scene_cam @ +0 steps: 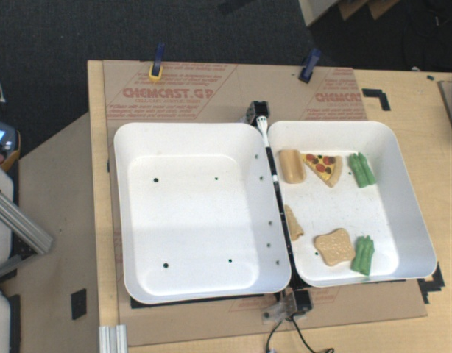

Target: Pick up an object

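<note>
The right bin (pixel 403 197) holds several toy foods. A tan bread roll (pixel 290 165) lies at its back left, with a pizza slice (pixel 323 167) beside it and a green vegetable (pixel 362 170) to the right of that. A small tan piece (pixel 292 223) rests against the bin's left wall. Near the front sit a slice of toast (pixel 334 246) and a second green vegetable (pixel 364 255) touching its right side.
The left bin (pixel 138 219) stands beside the right one on a brown cardboard sheet (pixel 211 87). Blue clamps (pixel 159 62) (pixel 310 65) grip the sheet's back edge. Black clips (pixel 257 112) (pixel 298 300) join the bins at the back and front.
</note>
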